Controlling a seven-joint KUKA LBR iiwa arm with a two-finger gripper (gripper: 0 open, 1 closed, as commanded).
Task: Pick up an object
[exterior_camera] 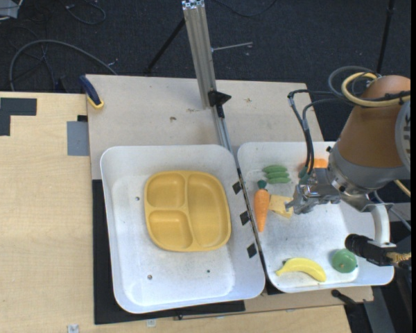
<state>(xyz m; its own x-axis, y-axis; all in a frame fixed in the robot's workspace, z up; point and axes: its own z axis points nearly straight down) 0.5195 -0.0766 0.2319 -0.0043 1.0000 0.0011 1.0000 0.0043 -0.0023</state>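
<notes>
The two-finger gripper [299, 201] is seen low in the right white bin [312, 255], beside a pale yellow wedge-shaped piece [283, 207]; whether the jaws are open or closed cannot be told. An orange object [319, 164] is partly hidden behind the arm. Smooth plastic shapes are seen nearby: an orange carrot [261, 209], green pods [276, 173], a yellow banana [302, 269], a green round fruit [344, 260]. A yellow three-compartment tray [188, 209] sits in the left bin [125, 255].
</notes>
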